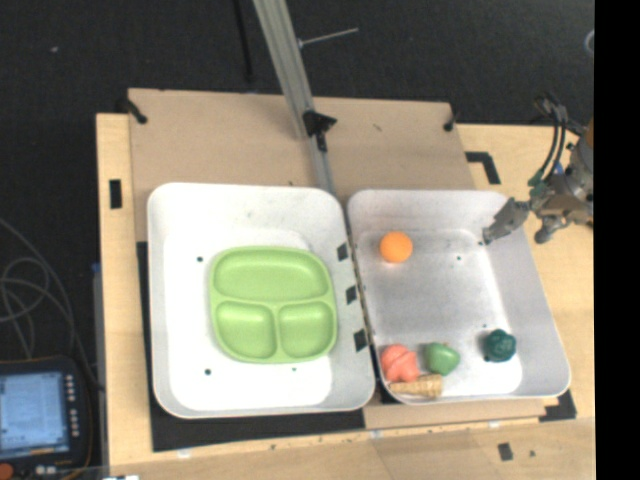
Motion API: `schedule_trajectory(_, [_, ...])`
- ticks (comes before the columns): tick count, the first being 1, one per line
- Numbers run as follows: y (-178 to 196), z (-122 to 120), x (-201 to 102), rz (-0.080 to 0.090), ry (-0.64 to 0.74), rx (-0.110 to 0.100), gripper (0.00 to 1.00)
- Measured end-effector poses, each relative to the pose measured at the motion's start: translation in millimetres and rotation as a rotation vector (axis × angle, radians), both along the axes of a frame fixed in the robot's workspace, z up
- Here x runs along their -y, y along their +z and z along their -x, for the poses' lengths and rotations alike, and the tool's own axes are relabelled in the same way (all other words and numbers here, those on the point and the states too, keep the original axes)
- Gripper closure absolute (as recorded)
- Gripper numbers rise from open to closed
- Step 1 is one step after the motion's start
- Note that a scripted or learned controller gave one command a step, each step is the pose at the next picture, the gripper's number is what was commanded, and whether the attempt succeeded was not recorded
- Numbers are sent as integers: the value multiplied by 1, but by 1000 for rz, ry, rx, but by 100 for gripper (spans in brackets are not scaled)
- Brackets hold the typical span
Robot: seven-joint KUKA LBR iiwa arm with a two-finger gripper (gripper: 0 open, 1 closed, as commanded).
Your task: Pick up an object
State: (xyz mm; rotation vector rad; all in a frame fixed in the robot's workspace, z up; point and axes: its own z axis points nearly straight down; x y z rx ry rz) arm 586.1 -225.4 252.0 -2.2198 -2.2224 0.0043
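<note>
The orange ball [396, 247] looks light, smooth and likely to roll; pinch it across its middle. The gripper [525, 224] has its fingers apart, holding nothing.

Two white bins sit side by side: the left bin [180, 268] and the right bin [520, 298]. One green divided tray [272, 303], one orange ball [396, 247], one pink object [399, 362], one light green object [441, 357], one dark green object [499, 345].

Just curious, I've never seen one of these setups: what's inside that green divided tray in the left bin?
The green tray has three compartments, one long one at the back and two smaller ones in front, and all three look bare. It lies flat in the left bin, so whatever is beneath it is hidden.
</note>
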Motion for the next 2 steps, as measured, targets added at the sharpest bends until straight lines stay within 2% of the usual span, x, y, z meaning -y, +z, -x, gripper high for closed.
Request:
schedule_trajectory(1, [-47, 8, -3, -1, -1, -1, 0])
schedule_trajectory(2, [-90, 5, -2, 0, -2, 0, 0])
